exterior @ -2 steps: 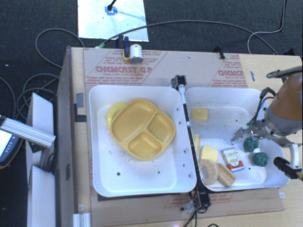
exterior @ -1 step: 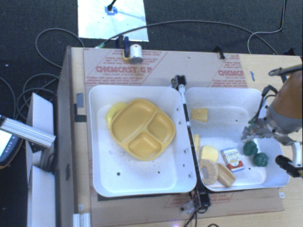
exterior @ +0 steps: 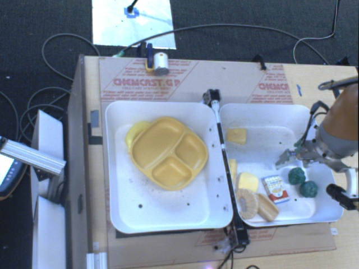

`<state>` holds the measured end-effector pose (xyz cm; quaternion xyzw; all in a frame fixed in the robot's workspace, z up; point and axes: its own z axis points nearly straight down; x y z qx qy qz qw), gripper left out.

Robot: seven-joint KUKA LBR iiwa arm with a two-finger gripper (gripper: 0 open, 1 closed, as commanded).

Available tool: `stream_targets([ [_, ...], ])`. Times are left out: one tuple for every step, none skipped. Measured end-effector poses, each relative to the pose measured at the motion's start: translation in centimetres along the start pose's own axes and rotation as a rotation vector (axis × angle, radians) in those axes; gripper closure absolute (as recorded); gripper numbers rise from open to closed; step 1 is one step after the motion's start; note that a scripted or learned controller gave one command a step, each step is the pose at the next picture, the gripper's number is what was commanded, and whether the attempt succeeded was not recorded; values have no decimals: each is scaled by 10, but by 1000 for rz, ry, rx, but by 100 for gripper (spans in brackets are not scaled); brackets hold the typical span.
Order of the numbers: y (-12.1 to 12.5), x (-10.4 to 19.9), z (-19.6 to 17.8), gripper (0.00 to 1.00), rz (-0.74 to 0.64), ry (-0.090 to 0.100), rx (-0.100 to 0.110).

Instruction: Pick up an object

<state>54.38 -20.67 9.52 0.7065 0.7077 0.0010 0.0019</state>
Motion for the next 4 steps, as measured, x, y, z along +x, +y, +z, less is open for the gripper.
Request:
stream_targets([
  [-41, 0, -3, 0, 1, 1, 2],
  [-40, 0, -13, 100, 0, 0, 0],
  [11, 105, -34, 100, -1, 1, 2],
  [60, 184, -90, 100, -3, 2, 1],
])
